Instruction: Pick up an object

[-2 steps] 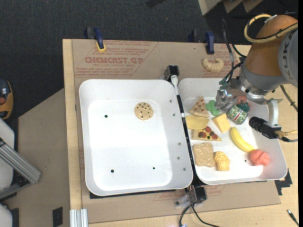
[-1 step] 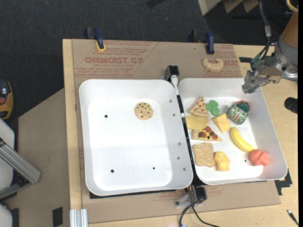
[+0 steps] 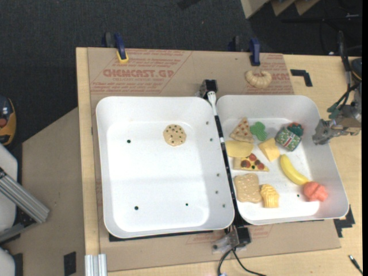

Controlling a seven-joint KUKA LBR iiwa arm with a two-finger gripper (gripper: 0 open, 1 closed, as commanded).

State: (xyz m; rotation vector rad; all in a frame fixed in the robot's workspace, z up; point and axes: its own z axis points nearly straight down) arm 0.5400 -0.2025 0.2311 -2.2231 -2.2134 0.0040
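The right bin (image 3: 328, 160) holds several toy foods: a pizza slice (image 3: 242, 130), a green piece (image 3: 258, 131), a green and red round object (image 3: 288, 138), a cheese wedge (image 3: 269, 150), a banana (image 3: 293, 170), a slice of toast (image 3: 248, 187) and a pink-orange fruit (image 3: 314, 191). A lone cookie (image 3: 175, 135) lies in the left bin (image 3: 115, 171), towards the back. My gripper (image 3: 323, 137) hangs over the right bin's right rim, just right of the green and red object. It is open, with nothing between its fingers.
A tan ring-shaped toy (image 3: 259, 77) lies on the bench behind the right bin. Blue clamps (image 3: 121, 45) (image 3: 253, 49) grip the bench's back edge. A black divider (image 3: 217, 131) runs between the two bins. A grey metal rail (image 3: 23, 197) crosses the lower left.
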